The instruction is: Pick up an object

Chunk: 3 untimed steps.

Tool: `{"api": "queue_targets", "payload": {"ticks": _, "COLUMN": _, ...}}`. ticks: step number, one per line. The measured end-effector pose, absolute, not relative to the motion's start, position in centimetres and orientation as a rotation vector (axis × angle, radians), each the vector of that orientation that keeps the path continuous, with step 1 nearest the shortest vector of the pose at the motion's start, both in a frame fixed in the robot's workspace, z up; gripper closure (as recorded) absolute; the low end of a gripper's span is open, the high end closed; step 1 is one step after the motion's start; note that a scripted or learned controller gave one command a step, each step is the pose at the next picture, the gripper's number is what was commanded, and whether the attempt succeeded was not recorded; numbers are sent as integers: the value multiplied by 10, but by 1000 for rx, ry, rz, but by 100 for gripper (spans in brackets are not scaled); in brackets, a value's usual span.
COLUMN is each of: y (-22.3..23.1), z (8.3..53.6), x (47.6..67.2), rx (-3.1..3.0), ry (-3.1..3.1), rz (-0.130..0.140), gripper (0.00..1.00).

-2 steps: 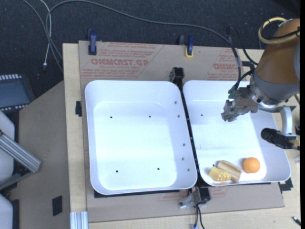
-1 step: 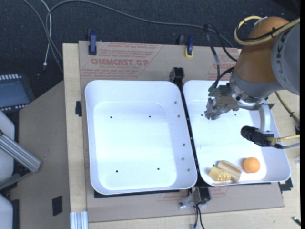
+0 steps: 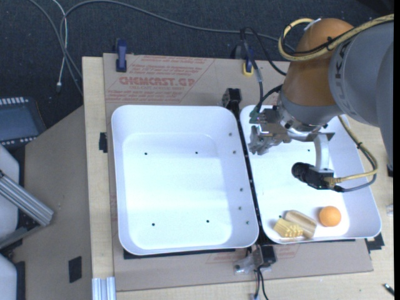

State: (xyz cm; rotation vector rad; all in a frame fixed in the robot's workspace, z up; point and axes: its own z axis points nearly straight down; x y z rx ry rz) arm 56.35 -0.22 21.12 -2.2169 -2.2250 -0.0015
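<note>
In the right bin [image 3: 350, 230] an orange ball [image 3: 330, 216] lies near the front right corner. Beside it to the left lies a tan, corn-like object [image 3: 294, 224] at the front edge. My gripper [image 3: 261, 141] hangs over the back left part of the right bin, close to the wall between the bins and well away from both objects. I see nothing between its fingers.
The left bin [image 3: 181, 180] sits beside the right one on the cardboard-covered bench. A black cylindrical part [image 3: 312, 174] with a cable hangs from the arm over the right bin's middle. Blue clamps [image 3: 120, 54] hold the board at the back.
</note>
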Motion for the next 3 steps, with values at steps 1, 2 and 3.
{"api": "queue_targets", "payload": {"ticks": 1, "y": 40, "z": 210, "x": 580, "rx": -2217, "ry": -2225, "rz": -2, "gripper": 100}}
{"api": "queue_targets", "payload": {"ticks": 2, "y": 84, "z": 223, "x": 588, "rx": -2217, "ry": -2225, "rz": -3, "gripper": 100}}
{"api": "queue_targets", "payload": {"ticks": 3, "y": 82, "z": 223, "x": 588, "rx": -2221, "ry": -2222, "rz": -1, "gripper": 0}}
